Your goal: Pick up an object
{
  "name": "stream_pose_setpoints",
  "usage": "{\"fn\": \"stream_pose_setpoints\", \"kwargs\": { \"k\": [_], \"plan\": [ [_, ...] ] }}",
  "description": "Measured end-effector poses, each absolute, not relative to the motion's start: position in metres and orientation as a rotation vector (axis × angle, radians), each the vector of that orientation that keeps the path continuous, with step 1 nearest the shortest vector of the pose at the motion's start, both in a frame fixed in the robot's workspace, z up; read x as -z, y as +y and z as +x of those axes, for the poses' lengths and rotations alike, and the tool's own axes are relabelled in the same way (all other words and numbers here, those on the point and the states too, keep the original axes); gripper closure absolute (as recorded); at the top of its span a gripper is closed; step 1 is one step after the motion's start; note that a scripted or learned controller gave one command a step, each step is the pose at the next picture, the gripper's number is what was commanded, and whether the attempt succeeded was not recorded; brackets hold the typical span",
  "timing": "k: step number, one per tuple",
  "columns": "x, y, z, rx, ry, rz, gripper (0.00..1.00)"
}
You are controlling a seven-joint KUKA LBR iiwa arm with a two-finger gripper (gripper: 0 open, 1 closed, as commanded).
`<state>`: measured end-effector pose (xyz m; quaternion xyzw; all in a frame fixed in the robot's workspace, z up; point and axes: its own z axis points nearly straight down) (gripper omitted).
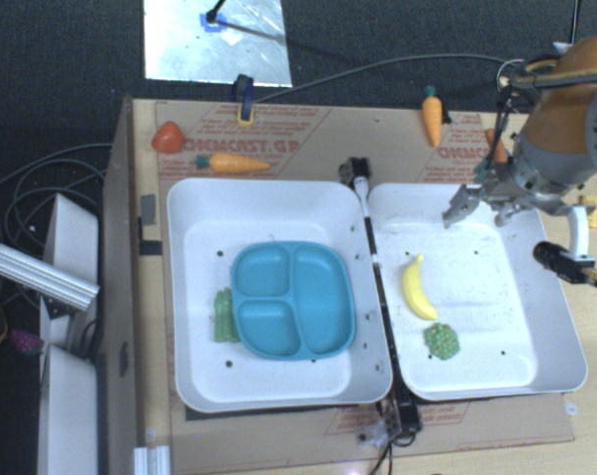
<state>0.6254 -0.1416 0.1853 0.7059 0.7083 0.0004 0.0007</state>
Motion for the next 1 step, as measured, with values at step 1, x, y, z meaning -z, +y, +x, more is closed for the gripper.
{"fn": "stream_pose_setpoints", "kwargs": {
  "k": [1],
  "plan": [
    [-0.0922, -0.1035, 0.6002, 0.002, 2.230, 2.219, 0.00]
  ]
}}
